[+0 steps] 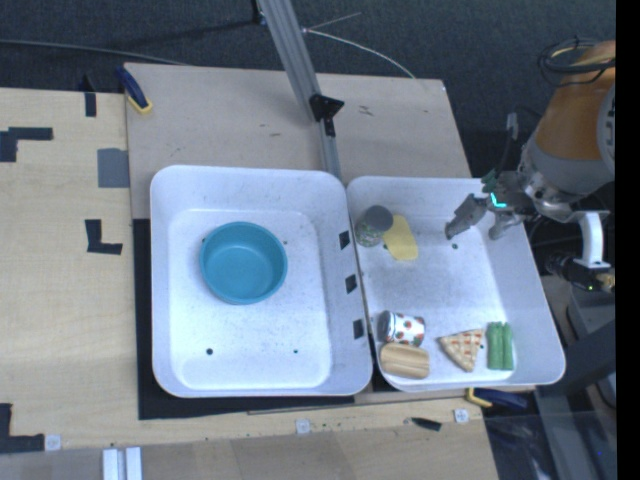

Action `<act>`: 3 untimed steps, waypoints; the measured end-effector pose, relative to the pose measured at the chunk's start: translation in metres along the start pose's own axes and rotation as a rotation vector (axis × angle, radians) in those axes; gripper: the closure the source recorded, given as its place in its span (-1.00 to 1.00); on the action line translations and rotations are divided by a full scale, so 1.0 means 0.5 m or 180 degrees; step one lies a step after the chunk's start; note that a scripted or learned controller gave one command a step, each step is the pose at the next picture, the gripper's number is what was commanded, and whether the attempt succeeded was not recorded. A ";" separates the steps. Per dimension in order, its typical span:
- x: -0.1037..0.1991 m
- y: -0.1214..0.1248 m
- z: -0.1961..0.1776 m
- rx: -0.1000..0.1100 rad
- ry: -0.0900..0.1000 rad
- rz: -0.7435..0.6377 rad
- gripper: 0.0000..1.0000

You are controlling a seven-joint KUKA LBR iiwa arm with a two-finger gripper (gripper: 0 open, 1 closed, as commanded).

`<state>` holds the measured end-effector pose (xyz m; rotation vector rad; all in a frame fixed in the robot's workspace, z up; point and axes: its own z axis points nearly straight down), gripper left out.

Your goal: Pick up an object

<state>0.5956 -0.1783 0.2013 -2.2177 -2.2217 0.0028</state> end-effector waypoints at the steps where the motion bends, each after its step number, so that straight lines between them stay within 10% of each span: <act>1: 0.000 0.001 -0.001 -0.0005 -0.0001 -0.0001 -1.00; 3: 0.020 -0.003 0.227 -0.0008 -0.0008 -0.0001 -1.00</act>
